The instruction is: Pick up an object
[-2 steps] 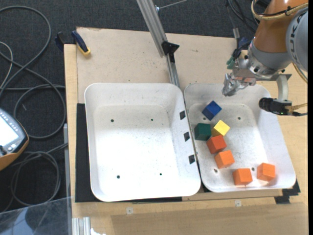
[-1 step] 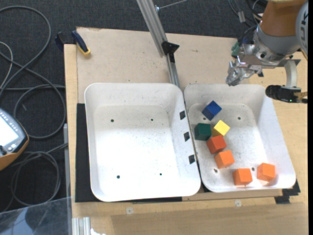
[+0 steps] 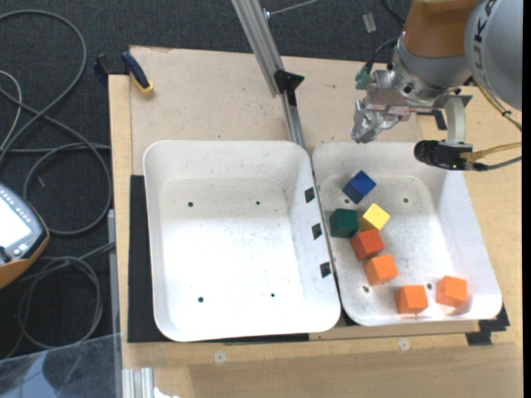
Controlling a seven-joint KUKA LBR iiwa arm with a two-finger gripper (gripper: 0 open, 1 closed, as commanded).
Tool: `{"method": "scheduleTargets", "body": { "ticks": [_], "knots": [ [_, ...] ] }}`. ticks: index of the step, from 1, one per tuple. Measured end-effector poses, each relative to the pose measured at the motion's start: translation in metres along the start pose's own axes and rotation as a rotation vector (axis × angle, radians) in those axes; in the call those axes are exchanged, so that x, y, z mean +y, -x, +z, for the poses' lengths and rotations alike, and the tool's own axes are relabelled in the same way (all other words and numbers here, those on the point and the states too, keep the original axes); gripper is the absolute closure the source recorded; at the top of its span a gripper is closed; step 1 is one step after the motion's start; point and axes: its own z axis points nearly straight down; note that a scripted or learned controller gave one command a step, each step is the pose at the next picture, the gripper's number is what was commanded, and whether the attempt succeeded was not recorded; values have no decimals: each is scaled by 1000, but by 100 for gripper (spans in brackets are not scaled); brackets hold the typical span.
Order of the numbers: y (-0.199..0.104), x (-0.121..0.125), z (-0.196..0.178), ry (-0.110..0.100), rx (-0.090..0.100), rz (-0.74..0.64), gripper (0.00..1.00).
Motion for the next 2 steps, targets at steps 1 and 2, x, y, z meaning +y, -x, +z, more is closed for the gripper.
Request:
{"method": "scheduleTargets", "body": {
  "ticks": [1,2],
  "knots": [
    [-62,4,15,-7,1,0,100],
    [-109,14,16,-1,0,1,100]
  ]
}}
